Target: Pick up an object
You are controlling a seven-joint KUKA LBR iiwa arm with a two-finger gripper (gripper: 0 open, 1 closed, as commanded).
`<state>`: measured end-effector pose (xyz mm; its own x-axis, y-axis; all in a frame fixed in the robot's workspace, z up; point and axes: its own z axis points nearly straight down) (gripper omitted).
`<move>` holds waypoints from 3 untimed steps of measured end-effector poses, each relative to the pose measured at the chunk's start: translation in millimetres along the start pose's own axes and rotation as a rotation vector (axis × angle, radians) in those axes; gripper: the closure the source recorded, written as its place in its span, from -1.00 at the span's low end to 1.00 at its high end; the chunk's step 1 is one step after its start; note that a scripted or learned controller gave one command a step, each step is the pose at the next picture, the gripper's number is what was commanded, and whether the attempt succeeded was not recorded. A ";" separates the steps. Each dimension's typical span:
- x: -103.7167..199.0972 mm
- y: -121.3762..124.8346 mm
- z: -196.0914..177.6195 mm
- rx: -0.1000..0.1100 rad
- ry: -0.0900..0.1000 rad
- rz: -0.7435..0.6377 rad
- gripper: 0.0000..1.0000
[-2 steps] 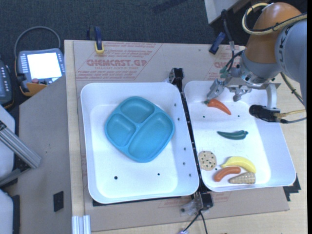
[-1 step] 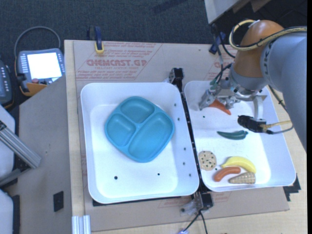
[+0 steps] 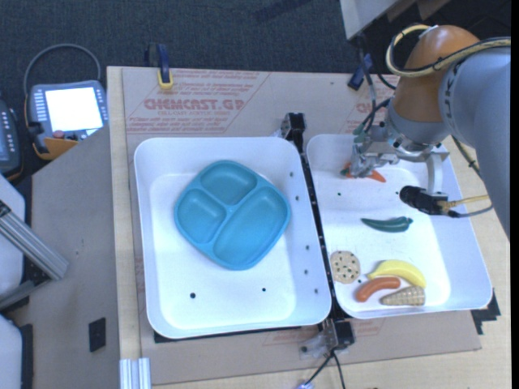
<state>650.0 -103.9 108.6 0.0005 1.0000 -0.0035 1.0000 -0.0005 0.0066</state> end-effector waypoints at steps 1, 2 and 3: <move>6.5 -6.4 -55.1 0.002 0.003 -0.001 1.00; -1.2 -7.3 -114.7 0.000 0.002 0.000 1.00; -1.3 -6.6 -120.8 0.003 0.002 -0.001 1.00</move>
<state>642.6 -104.7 229.3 -0.0001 1.0000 -0.0011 1.0000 0.0001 0.0040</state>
